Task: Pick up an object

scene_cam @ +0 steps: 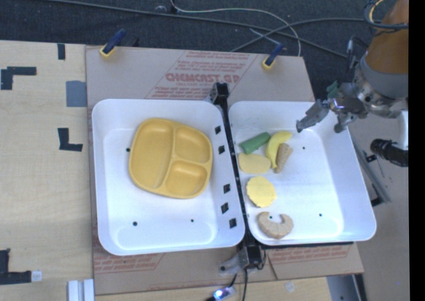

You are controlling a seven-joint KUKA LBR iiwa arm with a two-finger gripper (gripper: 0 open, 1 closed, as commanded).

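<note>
Hand [327,115] hangs over the right bin's [345,180] upper-right rim, fingers spread, nothing between them. Nearest target: the food cluster down-left of it, where a banana [276,145] lies roughly upright in frame beside a green piece [254,141]. Arm enters from the right edge, wrist angled down-left.

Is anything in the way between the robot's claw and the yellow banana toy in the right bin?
Nothing visible. The gripper hangs over the upper right part of the right white bin, and bare white floor separates it from the yellow banana toy.
</note>
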